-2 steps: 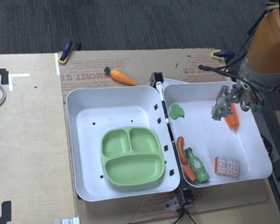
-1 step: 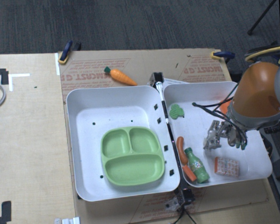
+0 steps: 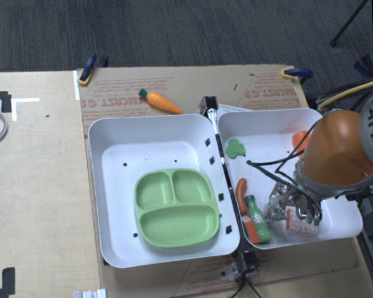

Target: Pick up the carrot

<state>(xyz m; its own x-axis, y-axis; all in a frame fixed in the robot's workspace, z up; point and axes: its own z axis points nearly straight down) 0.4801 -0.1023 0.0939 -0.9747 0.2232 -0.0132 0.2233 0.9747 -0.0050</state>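
Grey arm (image 3: 370,135) with broad glossy orange band (image 3: 335,149) above wrist. Black cables (image 3: 271,167) looping off wrist. Gripper (image 3: 296,211) of bare metal, small wires and fittings exposed. Partial dark lettering on grey shell.

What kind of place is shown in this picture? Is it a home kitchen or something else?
Probably a robot lab bench, not a kitchen. Two white bins sit on cardboard clamped to a table, a robot arm reaches into the right bin, and the carrot and green plate look like toys.
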